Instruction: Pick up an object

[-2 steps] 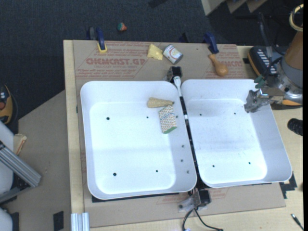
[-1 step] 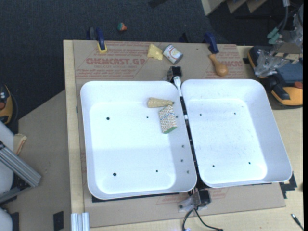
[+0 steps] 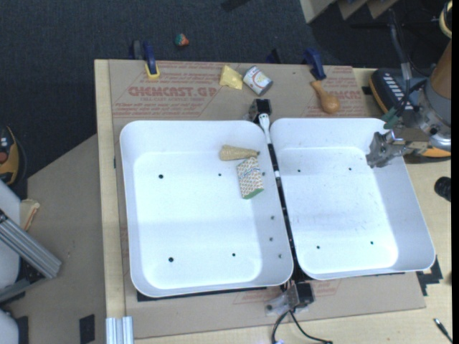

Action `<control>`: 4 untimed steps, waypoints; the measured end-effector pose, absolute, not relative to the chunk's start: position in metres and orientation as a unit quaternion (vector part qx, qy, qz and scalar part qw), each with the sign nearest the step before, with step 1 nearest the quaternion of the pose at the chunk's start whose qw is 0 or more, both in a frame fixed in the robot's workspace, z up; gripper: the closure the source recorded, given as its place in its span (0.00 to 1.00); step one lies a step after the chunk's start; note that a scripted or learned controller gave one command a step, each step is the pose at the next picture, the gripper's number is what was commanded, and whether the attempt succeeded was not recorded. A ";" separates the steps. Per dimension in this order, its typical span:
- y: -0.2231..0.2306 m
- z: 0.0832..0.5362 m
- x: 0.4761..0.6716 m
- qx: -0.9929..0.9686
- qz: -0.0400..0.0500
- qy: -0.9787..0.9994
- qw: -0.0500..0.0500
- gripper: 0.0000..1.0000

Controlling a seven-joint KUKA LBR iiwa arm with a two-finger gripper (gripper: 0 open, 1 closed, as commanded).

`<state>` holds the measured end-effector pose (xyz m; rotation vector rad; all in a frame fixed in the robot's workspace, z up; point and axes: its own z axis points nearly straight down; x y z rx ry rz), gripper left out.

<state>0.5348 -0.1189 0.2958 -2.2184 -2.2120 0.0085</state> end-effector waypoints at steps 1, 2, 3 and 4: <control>-0.174 0.346 0.519 -0.709 -0.001 -0.705 -0.004 1.00; -0.214 0.359 0.485 -0.709 0.000 -0.705 -0.003 1.00; -0.175 0.413 0.480 -0.705 -0.003 -0.709 -0.004 1.00; -0.227 0.464 0.479 -0.708 -0.001 -0.706 -0.006 1.00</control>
